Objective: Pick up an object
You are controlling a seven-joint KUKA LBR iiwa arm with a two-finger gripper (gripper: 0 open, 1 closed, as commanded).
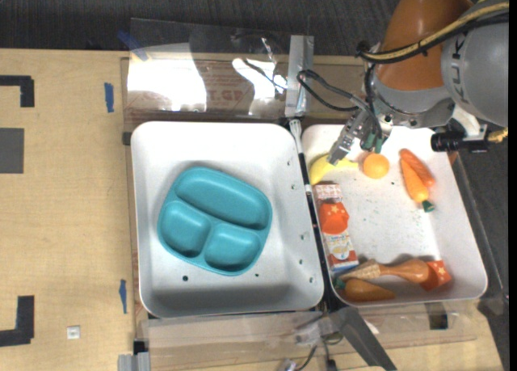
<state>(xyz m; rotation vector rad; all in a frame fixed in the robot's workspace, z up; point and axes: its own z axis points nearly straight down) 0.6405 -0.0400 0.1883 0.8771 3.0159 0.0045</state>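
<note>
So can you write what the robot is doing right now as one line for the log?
gripper: low over right bin, top-left corner | nearest: yellow item, orange ball | nothing seen between fingers | teal tray: left bin

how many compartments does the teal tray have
3. The teal tray in the left bin has one long compartment along its upper side and two smaller ones below, side by side.
</note>
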